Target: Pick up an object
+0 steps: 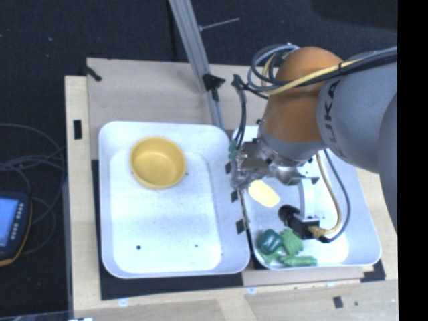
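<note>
Pale yellow object [263, 194]: in right bin [358, 199], at 5 o'clock just beside gripper [249, 172].
Gripper: low over right bin's left edge; finger state impossible to tell.
Green objects [284, 245]: at 6 o'clock, near front wall.
Yellow bowl [158, 162]: in left bin [167, 246].

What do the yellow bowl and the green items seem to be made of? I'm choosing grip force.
Yellow bowl in the left bin: likely plastic, uniform matte colour with a soft sheen at the rim. Green items in the right bin: probably plastic or rubber, saturated colour and moulded shapes; too small to tell which.
</note>
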Controlling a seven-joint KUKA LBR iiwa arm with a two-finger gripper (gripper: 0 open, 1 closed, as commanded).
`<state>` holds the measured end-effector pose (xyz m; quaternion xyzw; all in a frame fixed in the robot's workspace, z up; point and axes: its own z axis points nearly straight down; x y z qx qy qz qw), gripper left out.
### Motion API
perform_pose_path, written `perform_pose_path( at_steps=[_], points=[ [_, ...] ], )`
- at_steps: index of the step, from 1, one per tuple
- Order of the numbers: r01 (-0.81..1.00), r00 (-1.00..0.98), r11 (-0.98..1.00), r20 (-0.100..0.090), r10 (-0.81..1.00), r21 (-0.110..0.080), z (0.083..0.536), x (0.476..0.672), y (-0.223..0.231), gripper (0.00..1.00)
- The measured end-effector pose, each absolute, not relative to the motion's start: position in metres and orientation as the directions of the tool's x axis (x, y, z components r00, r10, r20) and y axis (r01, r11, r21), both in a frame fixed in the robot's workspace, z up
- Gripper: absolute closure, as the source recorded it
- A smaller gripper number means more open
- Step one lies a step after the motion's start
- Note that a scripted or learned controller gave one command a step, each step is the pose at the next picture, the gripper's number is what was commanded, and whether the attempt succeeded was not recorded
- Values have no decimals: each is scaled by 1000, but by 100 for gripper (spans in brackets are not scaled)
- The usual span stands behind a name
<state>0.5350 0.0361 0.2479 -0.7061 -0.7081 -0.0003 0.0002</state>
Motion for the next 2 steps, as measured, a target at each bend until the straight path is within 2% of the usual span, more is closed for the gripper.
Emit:
perform_pose_path(
  at_steps=[1, 2],
  points=[
    [1000, -3, 3, 1, 1000, 0, 248, 507, 76, 100],
    [1000, 0, 0, 1, 1000, 0, 248, 507, 74, 0]
  ],
)
